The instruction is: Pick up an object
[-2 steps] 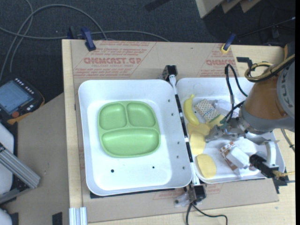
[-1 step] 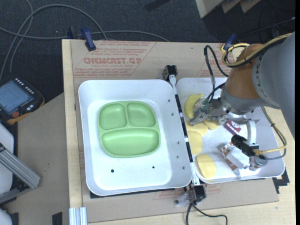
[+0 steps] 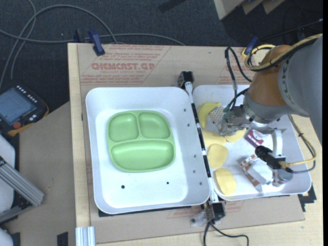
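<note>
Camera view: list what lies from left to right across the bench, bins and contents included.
Left white bin → green divided plate inside it → black hinge strip between the bins → yellow pieces at the right bin's left side → gripper over the right white bin.

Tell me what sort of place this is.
Probably a robotics lab test bench: a grey arm reaches over two white bins, cables trail across dark carpet, and a handheld control pendant sits nearby.
</note>
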Robot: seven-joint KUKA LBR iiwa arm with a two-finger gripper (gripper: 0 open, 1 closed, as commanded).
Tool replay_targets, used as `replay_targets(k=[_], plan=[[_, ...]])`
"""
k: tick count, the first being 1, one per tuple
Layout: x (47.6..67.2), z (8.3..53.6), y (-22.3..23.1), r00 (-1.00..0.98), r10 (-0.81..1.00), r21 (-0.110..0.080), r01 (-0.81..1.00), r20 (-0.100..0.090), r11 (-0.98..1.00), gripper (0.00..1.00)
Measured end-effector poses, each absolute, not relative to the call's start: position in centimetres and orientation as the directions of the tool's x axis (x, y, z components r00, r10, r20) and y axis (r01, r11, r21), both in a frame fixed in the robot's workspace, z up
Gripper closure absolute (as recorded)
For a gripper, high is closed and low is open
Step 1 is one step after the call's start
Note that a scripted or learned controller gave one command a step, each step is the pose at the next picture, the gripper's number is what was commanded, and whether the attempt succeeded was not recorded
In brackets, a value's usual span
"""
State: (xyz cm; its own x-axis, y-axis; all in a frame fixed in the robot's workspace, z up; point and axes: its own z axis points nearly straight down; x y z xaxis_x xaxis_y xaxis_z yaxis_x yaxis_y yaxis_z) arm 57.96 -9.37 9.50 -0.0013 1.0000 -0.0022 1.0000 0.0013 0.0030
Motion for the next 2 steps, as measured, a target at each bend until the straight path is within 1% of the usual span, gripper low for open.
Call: replay_targets(k=[1,2], plan=[[57.96,9.49,-9.37,-0.001,1.0,0.003,1.0,-0.002,0.001,0.0],[58.0,10.48,-9.37,-0.002,1.0,0.004,1.0,-0.003,0.002,1.0]])
